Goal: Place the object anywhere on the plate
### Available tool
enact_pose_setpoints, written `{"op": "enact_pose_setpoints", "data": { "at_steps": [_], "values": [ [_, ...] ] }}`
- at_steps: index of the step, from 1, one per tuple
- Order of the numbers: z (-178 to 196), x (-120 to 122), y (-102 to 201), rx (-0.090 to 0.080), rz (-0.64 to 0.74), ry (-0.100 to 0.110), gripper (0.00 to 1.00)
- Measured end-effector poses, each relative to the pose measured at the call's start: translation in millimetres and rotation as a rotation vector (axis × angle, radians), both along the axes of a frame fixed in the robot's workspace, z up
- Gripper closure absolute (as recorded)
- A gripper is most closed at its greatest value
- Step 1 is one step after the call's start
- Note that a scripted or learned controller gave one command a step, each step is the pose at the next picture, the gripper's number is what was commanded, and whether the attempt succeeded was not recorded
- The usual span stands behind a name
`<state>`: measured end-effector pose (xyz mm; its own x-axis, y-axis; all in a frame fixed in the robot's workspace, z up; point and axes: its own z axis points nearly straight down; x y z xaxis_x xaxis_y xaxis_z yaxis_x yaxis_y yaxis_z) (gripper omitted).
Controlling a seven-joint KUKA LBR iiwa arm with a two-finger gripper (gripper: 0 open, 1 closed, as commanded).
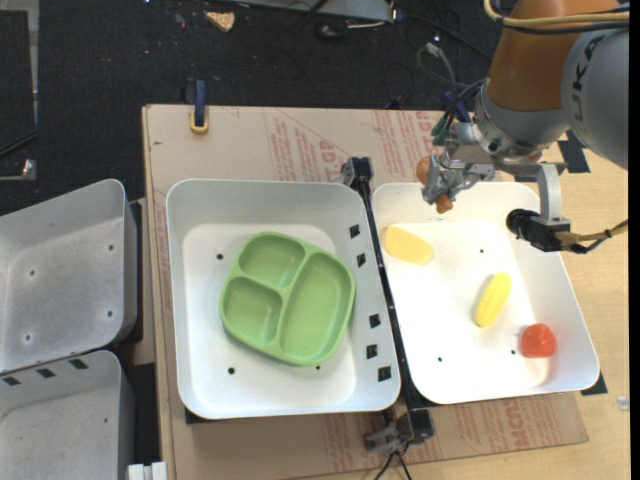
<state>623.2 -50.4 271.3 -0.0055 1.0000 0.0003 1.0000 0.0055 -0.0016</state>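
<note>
A green three-compartment plate (pixel 288 298) lies in the left bin (pixel 190 268). My gripper (pixel 443 193) hangs over the back left corner of the right bin (pixel 570 298), lifted above the floor. A small orange-brown object (pixel 442 205) shows between its fingertips, and the fingers are shut on it. Part of the same object peeks out at the gripper's left side. The plate sits well to the left of the gripper, across the divider between the bins.
On the right bin's floor lie a pale yellow rounded piece (pixel 408 245), a yellow banana-like piece (pixel 492 299) and a red piece (pixel 538 340). A black clamp (pixel 358 171) stands at the back between the bins. A cable and black connector (pixel 535 228) hang at the right.
</note>
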Motion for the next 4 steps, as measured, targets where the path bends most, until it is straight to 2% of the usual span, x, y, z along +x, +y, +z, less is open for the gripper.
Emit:
{"op": "enact_pose_setpoints", "data": {
  "at_steps": [1,3,4],
  "values": [
    [-0.3,-25.4,49.6,-0.001,-0.001,0.000,1.00],
    [-29.8,-59.4,133.5,-0.001,-0.001,0.000,1.00],
    [-23.6,-75.6,186.5,0.000,0.001,-0.001,1.00]
  ]
}}
